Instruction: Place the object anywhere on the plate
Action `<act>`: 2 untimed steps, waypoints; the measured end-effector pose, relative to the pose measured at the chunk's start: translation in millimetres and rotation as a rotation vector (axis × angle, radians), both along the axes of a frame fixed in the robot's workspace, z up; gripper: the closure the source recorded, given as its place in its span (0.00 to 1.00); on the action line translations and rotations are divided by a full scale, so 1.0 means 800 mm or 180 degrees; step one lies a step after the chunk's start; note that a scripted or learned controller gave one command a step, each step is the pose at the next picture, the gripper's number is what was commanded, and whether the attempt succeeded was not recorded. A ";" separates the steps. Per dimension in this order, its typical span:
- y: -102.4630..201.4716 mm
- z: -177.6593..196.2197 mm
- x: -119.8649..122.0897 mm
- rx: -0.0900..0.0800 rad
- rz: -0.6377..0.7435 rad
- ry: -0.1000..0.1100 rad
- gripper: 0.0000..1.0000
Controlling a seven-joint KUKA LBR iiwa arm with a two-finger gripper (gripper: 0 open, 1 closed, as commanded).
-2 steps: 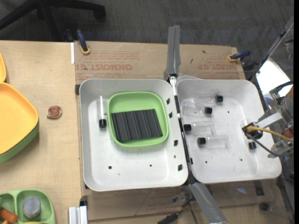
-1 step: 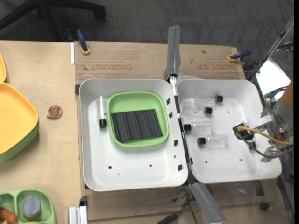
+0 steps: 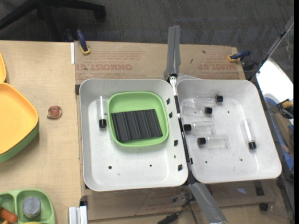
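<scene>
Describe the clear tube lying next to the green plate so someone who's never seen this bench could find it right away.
Start at the left white bin, which holds a square green plate with a dark ridged pad. Just left of the plate lies a clear tube with its black cap towards the viewer. It is the lone tube in this bin; the other black-capped tubes are all in the right bin.

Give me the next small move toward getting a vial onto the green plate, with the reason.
Probably bring the gripper down over the vial in the left bin. It lies on the bin floor just left of the green plate, apart from it, so it is the shortest carry.
</scene>
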State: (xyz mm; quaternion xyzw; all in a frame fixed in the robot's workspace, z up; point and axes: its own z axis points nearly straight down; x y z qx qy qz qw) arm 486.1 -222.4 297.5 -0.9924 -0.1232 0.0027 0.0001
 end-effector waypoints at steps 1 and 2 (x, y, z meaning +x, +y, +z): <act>0.000 -0.060 -0.011 0.0004 -0.0144 0.0004 0.00; 0.001 -0.123 -0.012 0.0007 -0.0154 0.0005 0.00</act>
